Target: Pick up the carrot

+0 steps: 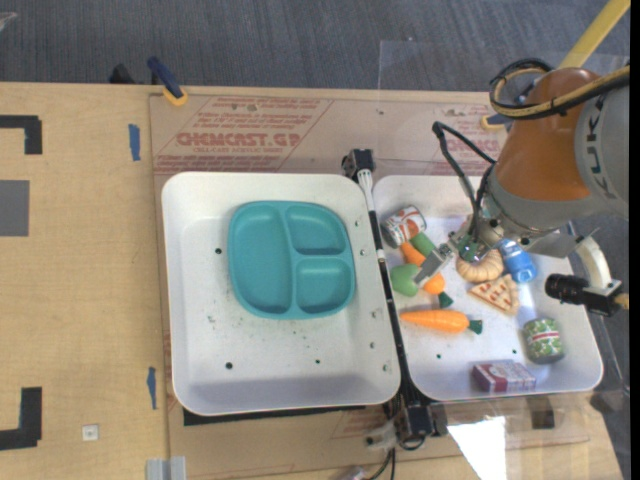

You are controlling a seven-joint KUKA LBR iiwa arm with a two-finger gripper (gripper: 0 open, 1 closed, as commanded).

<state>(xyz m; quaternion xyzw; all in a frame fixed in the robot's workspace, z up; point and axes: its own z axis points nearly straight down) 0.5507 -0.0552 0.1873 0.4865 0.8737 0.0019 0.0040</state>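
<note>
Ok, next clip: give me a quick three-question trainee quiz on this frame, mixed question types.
1. True or false: the carrot lies in the right bin.
2. What stands in the left bin? A) teal divided plate B) a red bowl C) a mug
3. Fill in: the gripper hovers over the ___ bin.

Key: 1 true; 2 A; 3 right.

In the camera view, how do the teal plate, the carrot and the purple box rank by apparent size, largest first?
1. teal plate, by far the largest
2. carrot, long and thin
3. purple box, shorter than the carrot, though close in area
</note>
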